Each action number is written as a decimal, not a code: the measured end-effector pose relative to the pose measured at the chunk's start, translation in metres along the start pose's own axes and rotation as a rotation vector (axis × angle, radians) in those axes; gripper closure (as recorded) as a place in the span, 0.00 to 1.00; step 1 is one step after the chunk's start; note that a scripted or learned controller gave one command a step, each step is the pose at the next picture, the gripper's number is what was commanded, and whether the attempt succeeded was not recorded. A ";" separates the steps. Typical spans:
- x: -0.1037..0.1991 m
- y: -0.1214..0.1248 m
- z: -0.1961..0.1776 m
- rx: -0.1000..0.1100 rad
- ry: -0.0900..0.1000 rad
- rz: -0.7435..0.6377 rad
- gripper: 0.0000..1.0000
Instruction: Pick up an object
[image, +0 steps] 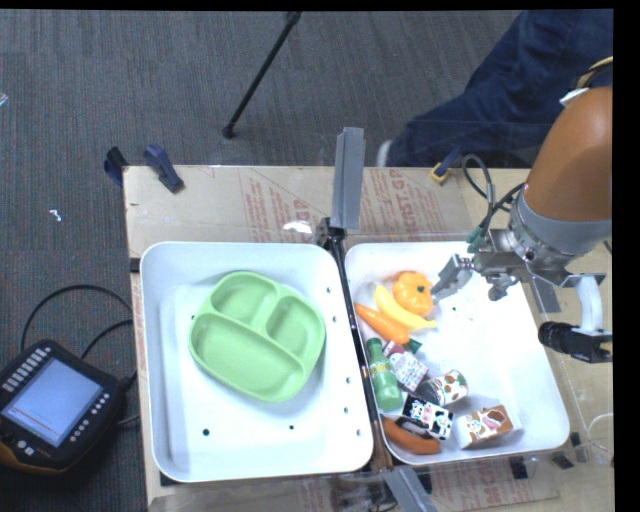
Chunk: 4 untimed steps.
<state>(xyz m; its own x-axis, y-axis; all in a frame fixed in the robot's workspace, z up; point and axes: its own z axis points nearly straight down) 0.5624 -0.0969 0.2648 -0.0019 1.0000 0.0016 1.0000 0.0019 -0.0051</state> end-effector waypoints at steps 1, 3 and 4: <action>-0.041 -0.023 0.109 0.001 0.001 -0.057 0.00; 0.003 0.008 0.171 -0.011 -0.001 -0.151 0.00; -0.025 0.068 0.170 -0.016 -0.002 -0.261 0.00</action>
<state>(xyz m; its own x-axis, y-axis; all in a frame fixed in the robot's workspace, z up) 0.6292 -0.1215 0.0941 -0.2597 0.9657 -0.0015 0.9656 0.2597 0.0112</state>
